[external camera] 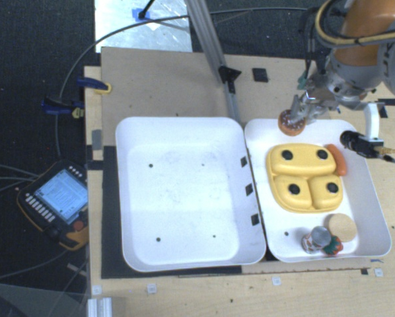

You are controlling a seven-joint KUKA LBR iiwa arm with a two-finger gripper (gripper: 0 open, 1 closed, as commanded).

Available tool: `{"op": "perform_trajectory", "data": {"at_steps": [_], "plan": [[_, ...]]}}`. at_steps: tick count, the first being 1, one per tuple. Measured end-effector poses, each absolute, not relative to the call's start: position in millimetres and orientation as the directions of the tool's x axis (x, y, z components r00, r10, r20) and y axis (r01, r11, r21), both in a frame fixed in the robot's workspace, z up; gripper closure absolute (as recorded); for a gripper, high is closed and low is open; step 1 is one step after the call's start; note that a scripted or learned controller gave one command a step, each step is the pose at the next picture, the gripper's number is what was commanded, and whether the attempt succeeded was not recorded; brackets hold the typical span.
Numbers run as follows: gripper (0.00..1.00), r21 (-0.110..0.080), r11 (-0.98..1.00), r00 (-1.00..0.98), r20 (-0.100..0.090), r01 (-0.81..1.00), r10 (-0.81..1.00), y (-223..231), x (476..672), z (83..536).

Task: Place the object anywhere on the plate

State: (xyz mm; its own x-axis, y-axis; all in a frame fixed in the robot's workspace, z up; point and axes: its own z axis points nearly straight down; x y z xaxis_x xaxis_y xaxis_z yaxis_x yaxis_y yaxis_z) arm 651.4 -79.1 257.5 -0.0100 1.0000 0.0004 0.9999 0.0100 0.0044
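Grey arm with orange band reaching from the right, claw [302,111] over a small brown round object [291,123] at the right bin's [382,223] far rim, yellow three-compartment plate [304,176] inside, left bin [135,177] beside it
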Motion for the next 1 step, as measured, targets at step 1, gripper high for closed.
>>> {"op": "perform_trajectory", "data": {"at_steps": [1], "plan": [[1.0,0.003,0.009,-0.009,0.001,1.0,1.0,-34.8,659.1,249.4]]}}
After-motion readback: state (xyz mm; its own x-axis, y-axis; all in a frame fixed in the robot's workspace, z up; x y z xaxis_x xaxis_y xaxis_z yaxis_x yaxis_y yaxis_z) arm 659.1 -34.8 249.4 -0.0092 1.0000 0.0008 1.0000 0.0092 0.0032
